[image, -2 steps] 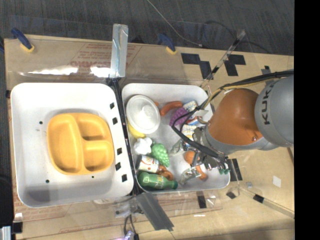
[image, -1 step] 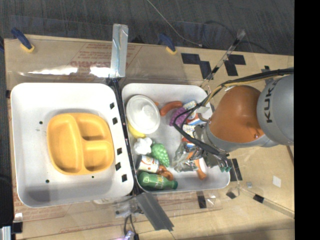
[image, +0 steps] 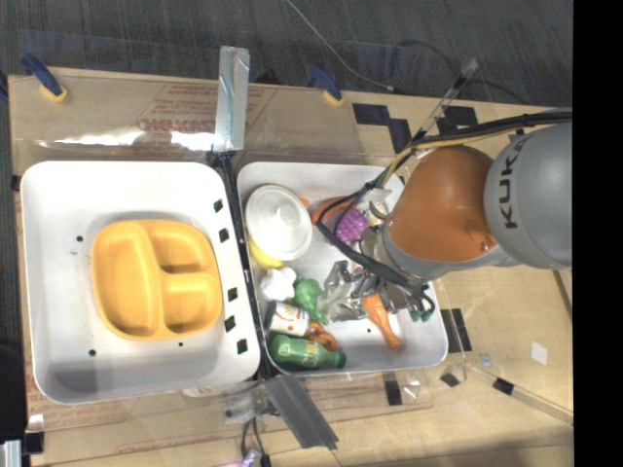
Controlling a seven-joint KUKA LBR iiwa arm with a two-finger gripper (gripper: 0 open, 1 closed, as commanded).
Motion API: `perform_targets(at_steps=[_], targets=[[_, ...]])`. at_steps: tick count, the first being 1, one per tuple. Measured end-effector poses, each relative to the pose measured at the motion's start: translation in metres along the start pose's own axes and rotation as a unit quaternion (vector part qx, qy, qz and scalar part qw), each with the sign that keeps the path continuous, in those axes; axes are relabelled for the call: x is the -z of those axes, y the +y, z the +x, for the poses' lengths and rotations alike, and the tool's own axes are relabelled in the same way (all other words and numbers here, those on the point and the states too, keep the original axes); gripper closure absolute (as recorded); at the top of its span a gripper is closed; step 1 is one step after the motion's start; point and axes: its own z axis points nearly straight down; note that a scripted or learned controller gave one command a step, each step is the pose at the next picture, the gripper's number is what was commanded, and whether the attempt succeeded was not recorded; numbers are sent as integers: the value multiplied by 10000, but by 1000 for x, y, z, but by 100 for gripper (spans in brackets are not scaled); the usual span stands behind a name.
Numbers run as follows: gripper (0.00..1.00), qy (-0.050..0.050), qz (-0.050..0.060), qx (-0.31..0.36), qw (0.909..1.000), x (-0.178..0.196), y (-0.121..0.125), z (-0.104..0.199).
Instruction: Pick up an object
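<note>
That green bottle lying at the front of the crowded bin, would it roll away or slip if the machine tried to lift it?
The green bottle lies on its side, so a nudge would probably roll it, though the bin wall beside it may stop it. Its surface looks glossy, so it could slip. It looks like a small toy, likely light.
</note>
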Motion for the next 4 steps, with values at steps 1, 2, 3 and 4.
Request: perform_targets(at_steps=[1,2,3,4], targets=[[100,-35,24,53,10000,109,-9,-42],[100,-6,13,-1806,9836,148,-49,-105],[100,41,-10,-1095,9940,62,-24,-138],[100,-22,13,-1261,9920,129,-15,-152]])
